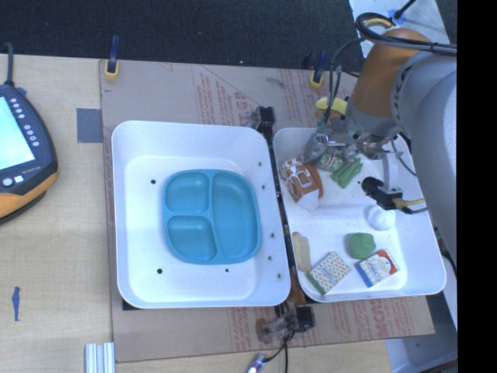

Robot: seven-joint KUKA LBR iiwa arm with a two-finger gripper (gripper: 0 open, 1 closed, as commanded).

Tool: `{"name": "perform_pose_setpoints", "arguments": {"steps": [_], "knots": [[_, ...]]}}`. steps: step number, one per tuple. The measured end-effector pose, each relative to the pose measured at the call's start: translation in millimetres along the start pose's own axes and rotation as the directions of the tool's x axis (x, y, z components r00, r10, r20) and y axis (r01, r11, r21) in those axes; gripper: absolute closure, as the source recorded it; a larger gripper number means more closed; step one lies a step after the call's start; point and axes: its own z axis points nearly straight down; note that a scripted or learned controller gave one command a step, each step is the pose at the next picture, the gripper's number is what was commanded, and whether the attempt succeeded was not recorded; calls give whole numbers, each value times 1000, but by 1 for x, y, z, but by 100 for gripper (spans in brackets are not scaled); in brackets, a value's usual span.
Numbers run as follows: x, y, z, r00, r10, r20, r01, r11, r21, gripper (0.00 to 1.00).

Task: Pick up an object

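My gripper (331, 152) hangs low over the far end of the right bin (423, 286), beneath the grey wrist and its orange band. A green oblong piece (346, 172) lies right by it, and a brown and white carton (302, 182) lies just to its left. Nearer the front of the bin are a small white ball (380, 218), a round green object (360, 245), a patterned green packet (328, 272) and a red, white and blue packet (377, 268). A pale wooden stick (300, 252) lies along the bin's left wall.
The left bin (128, 208) holds a blue divided plate (211, 215). An orange and black pendant (19, 158) lies on the bench at the far left. The arm covers the right bin's far right corner.
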Motion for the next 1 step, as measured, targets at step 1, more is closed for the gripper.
{"name": "perform_pose_setpoints", "arguments": {"steps": [1], "knots": [[28, -66, -90, 1000, -5, -23, 5, 1000, 24, 0]]}}
